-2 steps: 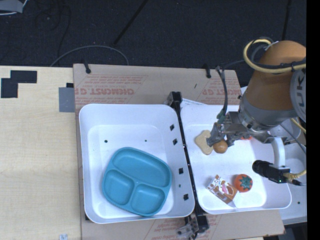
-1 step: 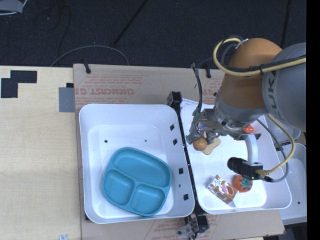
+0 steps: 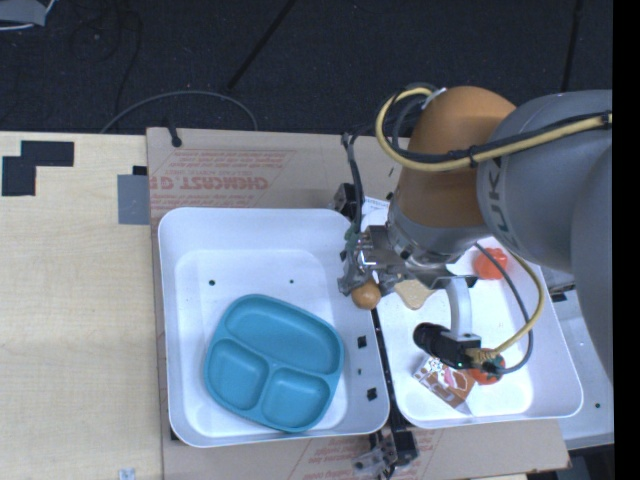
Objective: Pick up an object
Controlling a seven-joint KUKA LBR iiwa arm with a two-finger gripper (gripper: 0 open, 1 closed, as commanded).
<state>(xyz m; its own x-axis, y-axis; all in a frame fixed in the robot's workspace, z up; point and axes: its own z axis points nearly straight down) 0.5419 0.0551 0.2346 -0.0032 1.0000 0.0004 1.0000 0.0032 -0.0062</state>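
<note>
Nearest, a blue divided plate (image 3: 273, 362) lies in the left bin (image 3: 170, 268). A small tan object (image 3: 366, 294) is pinched by the gripper (image 3: 362, 286) over the bins' divider; a weak grip could drop it.

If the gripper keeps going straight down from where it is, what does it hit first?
Most likely the small tan-brown object right under the gripper, at the ridge where the left bin meets the right bin. Depth is unclear from this slanted view; they may already touch.
</note>
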